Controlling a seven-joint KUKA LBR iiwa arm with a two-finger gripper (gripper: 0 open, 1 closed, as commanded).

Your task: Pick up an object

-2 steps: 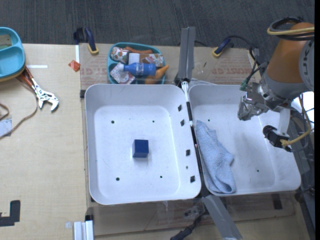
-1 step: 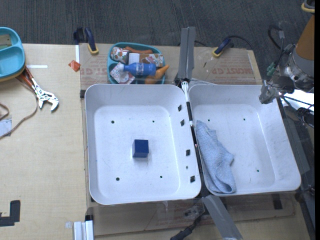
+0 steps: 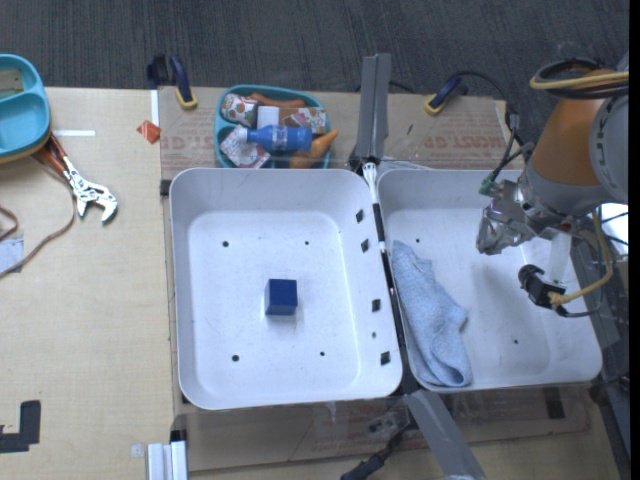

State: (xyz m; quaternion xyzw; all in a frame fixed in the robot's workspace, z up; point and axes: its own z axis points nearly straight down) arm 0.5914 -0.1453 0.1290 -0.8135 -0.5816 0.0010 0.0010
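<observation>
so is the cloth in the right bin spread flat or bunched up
Bunched up: the grey-blue cloth lies crumpled in a long rumpled strip along the right bin's left wall, with visible folds.

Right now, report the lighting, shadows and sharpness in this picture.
Camera view: even, soft light; the small blue cube casts only a faint shadow in the left white bin; the crumpled grey-blue cloth is sharp; the gripper looks slightly soft.

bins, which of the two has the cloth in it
The right bin: a grey-blue cloth lies along its left side. The left bin has a blue cube.
</observation>
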